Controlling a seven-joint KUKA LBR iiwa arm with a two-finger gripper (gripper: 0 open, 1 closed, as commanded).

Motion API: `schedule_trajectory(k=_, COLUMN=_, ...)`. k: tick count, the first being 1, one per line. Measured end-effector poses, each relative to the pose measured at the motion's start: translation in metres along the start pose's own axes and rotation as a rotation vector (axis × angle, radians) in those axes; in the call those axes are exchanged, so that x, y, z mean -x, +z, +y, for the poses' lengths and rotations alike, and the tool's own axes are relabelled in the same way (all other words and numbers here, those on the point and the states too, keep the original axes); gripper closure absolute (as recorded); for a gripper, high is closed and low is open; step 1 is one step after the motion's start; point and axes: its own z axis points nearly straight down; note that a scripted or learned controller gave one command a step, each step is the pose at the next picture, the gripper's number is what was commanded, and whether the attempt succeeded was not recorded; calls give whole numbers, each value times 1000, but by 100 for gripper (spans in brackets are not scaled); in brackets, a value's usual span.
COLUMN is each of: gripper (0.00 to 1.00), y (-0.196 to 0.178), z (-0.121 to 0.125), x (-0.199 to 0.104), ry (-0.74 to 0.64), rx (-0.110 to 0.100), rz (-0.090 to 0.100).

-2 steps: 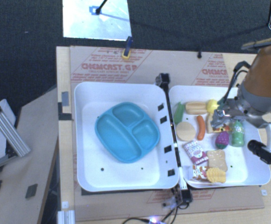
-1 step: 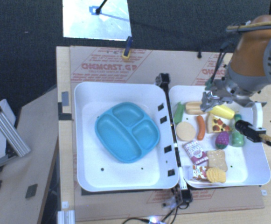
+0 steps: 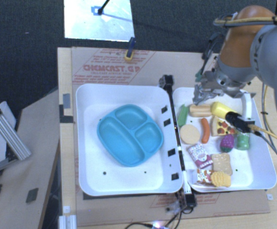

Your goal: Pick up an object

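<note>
Seen from above: two white bins on the table, left bin (image 3: 88, 175) holding a blue divided plate (image 3: 129, 133). Right bin (image 3: 264, 168) crowded with toy food: bun (image 3: 200, 110), sausage (image 3: 205, 130), pizza slice (image 3: 222, 126), grapes (image 3: 227, 142), cracker (image 3: 221, 163). Gripper (image 3: 201, 96) low at the bin's far end, just above the bun. Jaws' state impossible to tell.
</note>
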Motion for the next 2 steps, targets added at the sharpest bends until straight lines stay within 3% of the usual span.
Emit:
schedule_trajectory(k=1, gripper=100, y=7, z=34, x=-7, ry=1, rx=-1, rz=0)
schedule_trajectory(k=2, gripper=100, y=-13, z=34, x=-6, ry=2, rx=1, rz=-1)
